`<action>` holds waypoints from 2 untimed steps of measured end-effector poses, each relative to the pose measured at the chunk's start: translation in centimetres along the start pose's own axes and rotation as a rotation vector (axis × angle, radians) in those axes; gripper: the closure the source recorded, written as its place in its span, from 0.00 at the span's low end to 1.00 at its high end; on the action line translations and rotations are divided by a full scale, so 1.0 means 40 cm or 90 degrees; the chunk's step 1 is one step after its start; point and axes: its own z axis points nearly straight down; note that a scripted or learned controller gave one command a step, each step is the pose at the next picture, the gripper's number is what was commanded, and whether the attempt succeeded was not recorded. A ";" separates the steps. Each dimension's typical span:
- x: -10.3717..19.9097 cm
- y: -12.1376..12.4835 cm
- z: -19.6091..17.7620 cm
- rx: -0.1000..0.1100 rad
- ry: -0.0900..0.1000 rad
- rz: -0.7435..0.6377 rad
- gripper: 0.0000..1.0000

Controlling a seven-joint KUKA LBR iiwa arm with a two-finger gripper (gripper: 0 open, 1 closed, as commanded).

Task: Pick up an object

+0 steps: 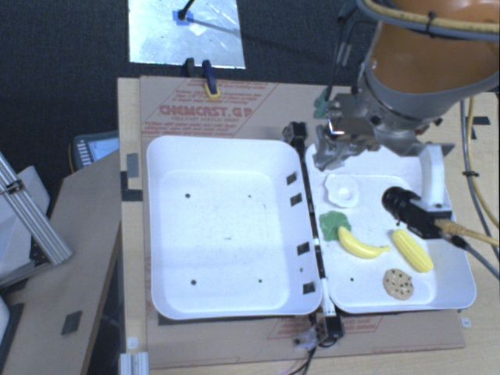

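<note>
The right bin [461, 287] holds a white fried-egg toy [342, 191], a green leafy piece [333, 221], a yellow banana [361, 246], a yellow corn cob [412, 251] and a brown cookie [398, 284]. My gripper [331, 155] hangs over the far left corner of this bin, just above and behind the white egg toy. Nothing shows held in it. The grey and orange arm body hides the bin's far right part.
The left bin [226, 143] lies beside the right one, with black clips [303, 248] along the shared wall. Both rest on a cardboard sheet [207, 108]. A shiny foil square [186, 22] lies beyond the bench's far edge.
</note>
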 end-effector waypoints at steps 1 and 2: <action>0.062 -0.024 -0.036 0.007 -0.002 0.001 1.00; 0.146 -0.020 -0.246 0.003 0.000 0.001 1.00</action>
